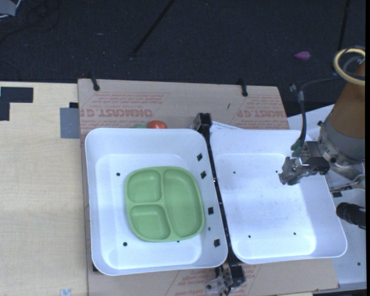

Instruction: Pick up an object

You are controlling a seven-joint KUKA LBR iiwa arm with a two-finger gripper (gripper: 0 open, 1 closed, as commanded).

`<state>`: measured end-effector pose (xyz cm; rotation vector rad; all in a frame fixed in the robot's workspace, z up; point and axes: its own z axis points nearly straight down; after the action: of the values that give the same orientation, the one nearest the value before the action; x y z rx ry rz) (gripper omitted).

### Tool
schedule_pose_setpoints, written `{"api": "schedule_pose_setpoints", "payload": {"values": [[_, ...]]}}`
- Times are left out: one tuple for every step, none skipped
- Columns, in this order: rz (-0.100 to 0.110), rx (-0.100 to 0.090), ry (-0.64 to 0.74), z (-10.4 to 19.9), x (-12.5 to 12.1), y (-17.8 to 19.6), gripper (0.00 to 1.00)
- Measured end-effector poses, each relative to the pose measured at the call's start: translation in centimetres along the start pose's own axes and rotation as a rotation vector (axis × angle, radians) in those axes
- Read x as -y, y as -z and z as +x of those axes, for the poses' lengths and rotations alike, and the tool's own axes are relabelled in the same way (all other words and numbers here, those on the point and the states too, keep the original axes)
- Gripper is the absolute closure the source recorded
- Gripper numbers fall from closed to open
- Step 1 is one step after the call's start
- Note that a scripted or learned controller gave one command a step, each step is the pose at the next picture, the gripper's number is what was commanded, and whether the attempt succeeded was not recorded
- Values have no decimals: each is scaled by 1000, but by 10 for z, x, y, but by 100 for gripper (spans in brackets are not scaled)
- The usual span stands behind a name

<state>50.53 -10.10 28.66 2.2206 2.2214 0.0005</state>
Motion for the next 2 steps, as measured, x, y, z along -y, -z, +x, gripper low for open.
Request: {"api": "schedule_pose_setpoints", "payload": {"values": [[5,-2,2,44,-2,-17,100],[4,-1,4,100,-6,-18,100]]}}
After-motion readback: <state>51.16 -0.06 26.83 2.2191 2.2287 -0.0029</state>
